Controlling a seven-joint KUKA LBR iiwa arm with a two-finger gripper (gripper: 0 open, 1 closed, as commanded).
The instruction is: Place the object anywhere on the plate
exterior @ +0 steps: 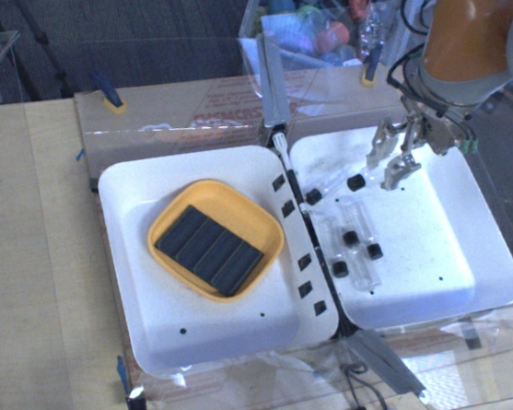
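A yellow square plate (264, 229) with rounded corners lies in the left bin (142, 334). A dark grey ridged slab (208, 245) rests flat on the plate's middle, turned diagonally. My gripper (385, 170) hangs over the upper part of the right bin (468, 266), far to the right of the plate. Its two silvery fingers are spread open and nothing sits between them. The orange band of the arm (466, 20) shows above it at the top right.
Clear plastic pieces with small black caps (359, 242) lie in the left half of the right bin, just below the gripper. A divider with black clips (297, 236) separates the bins. A clear box of colourful items (325, 5) stands behind.
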